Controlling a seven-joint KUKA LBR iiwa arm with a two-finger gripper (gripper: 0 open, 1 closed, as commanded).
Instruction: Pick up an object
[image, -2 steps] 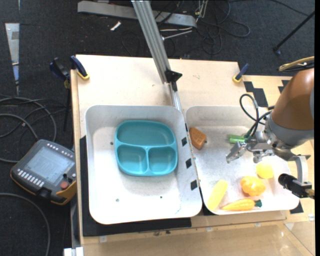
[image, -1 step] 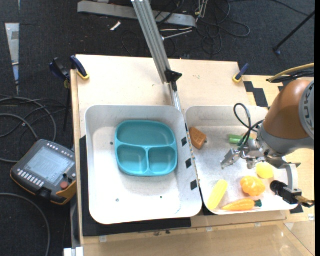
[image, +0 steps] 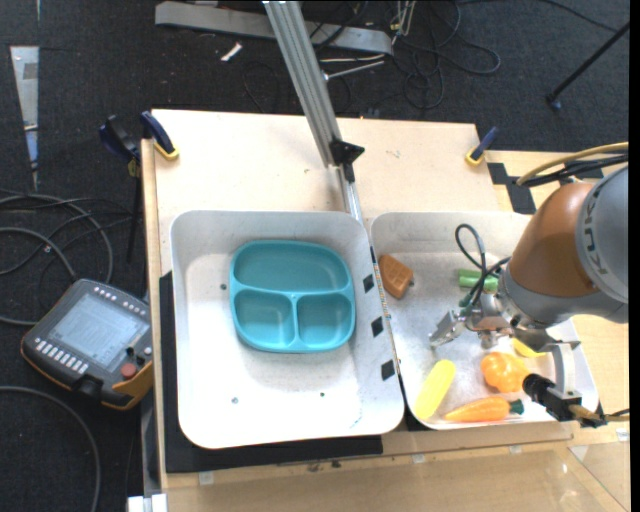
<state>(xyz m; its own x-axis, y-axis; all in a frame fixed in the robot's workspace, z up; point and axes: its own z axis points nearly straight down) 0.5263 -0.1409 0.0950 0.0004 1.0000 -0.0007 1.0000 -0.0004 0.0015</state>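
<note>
Four candidates lie in the right bin (image: 400, 232): banana (image: 434, 388) and carrot (image: 480, 409) along its near edge, a brown piece (image: 396, 276) by the left wall, an orange lump (image: 503, 371). Our gripper (image: 455, 328) hovers mid-bin, seemingly spread and empty. We should centre over the banana before descending.

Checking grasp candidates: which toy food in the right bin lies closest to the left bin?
The brown bread-like piece, alone near the divider. The banana, carrot, orange fruit and green piece lie farther right.
</note>
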